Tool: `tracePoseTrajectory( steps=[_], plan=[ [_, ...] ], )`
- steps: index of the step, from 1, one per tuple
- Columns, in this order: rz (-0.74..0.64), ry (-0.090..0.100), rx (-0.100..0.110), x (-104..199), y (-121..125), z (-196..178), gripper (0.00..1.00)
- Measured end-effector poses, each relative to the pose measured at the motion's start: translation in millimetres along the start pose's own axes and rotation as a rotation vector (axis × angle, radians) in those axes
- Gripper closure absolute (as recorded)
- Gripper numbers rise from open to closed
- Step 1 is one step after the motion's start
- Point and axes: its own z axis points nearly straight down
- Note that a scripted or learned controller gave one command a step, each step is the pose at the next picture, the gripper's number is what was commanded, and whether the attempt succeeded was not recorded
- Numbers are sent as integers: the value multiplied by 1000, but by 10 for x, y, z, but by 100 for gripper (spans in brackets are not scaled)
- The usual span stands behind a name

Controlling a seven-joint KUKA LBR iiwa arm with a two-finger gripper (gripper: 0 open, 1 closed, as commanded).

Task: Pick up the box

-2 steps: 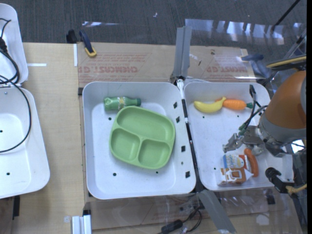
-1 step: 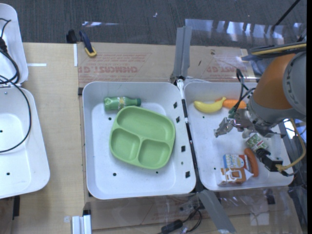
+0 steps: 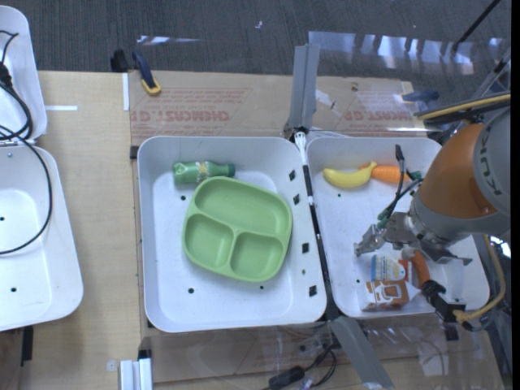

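Box low in the right bin, gripper just above it.

The box point(image 3: 386, 283), a small white and orange carton with print too small to read, lies flat near the front edge of the right bin point(image 3: 345, 295), its lower end close to the rim. The gripper point(image 3: 375, 240) hangs just above the box's upper end, pointing left; whether it is wide or narrow cannot be told from here. The arm point(image 3: 461, 187) comes in from the right, its orange band bulging over the bin's right side. A banana point(image 3: 348, 176) and a carrot point(image 3: 387, 173) lie near the far wall, with bare floor between them and the box. The left bin point(image 3: 154, 242) holds a green divided plate point(image 3: 237, 228) and a green bottle point(image 3: 202, 171). Mirrored red lettering marks the cardboard point(image 3: 203, 104) behind.
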Motion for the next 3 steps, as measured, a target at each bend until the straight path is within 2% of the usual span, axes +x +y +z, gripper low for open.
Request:
tracePoseTrajectory(
  steps=[1,2,3],
  plan=[
    [-115,0,-2,-94,-180,-4,0],
    [-111,-1,-3,-102,-171,-94,100],
    [-135,-1,-2,522,-311,-1003,100]
  ],
)
